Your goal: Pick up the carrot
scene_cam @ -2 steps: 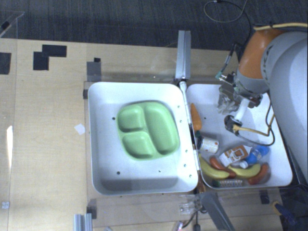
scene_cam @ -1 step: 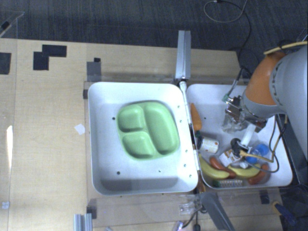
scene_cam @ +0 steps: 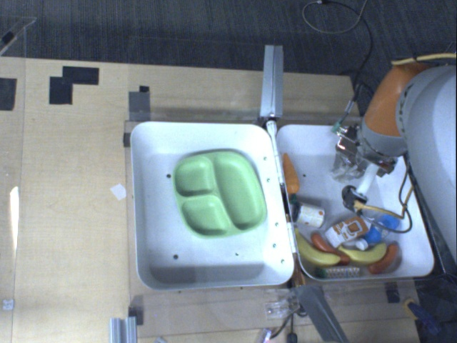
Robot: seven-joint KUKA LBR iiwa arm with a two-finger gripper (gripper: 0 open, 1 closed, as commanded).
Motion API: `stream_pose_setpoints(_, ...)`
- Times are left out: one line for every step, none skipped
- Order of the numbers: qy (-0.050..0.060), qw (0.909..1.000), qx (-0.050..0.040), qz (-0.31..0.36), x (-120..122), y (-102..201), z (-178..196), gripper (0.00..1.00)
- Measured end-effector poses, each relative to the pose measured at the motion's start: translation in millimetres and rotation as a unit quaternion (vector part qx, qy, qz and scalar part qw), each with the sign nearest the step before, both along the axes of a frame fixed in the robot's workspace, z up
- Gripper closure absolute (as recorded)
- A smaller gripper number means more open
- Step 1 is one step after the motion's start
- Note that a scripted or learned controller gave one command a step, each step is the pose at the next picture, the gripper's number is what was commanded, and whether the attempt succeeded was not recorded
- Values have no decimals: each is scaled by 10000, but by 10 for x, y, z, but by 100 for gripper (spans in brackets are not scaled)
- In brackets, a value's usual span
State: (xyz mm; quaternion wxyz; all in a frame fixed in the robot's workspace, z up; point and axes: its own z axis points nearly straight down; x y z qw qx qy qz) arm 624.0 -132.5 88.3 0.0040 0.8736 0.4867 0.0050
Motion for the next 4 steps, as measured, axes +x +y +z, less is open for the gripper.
stream_pose_setpoints(66,9998,19,-211,-152,346,88,100)
stream_pose_setpoints(50,9997,9,-218,-347,-167,915,100)
stream_pose_setpoints(20,9846,25,-1746,-209,-54,0,100)
stream_pose_setpoints(53,9840,20,-1779,-143,-426,849,100)
